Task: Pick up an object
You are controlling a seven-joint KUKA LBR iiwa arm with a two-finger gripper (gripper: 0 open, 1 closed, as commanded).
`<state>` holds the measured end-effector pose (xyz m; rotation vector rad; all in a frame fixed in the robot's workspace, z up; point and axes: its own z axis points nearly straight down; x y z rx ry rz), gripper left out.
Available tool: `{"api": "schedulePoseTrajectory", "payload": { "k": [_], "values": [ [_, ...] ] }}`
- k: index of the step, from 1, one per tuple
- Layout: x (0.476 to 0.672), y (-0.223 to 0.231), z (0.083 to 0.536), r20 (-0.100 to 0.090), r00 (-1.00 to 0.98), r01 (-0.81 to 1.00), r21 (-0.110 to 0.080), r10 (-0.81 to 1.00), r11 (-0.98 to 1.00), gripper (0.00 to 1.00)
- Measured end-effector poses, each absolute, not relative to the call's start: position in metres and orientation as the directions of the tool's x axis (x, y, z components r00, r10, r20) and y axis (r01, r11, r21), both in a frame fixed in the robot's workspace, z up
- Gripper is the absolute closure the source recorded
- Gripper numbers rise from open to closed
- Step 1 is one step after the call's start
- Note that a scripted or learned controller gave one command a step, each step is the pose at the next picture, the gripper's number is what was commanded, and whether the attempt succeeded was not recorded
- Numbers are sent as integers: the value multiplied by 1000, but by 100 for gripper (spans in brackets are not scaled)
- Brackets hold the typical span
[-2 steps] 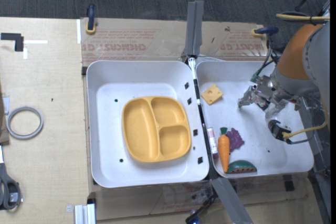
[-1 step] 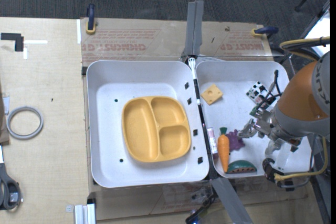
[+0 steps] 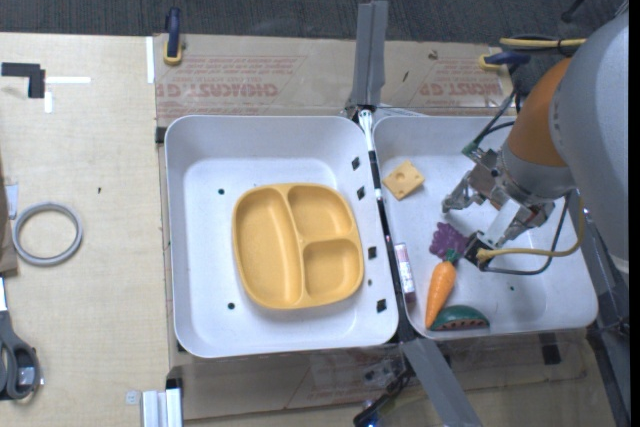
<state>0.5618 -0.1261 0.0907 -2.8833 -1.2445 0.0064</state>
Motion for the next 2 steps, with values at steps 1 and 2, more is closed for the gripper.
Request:
{"api": "schedulePoseTrajectory", "payload": {
  "k": [1,2],
  "values": [
    [620,-109,104,-3,838,546,-1,546,-838,0],
    [630,-83,192,-3,780,626,-1,626,-780,0]
  ]
}}
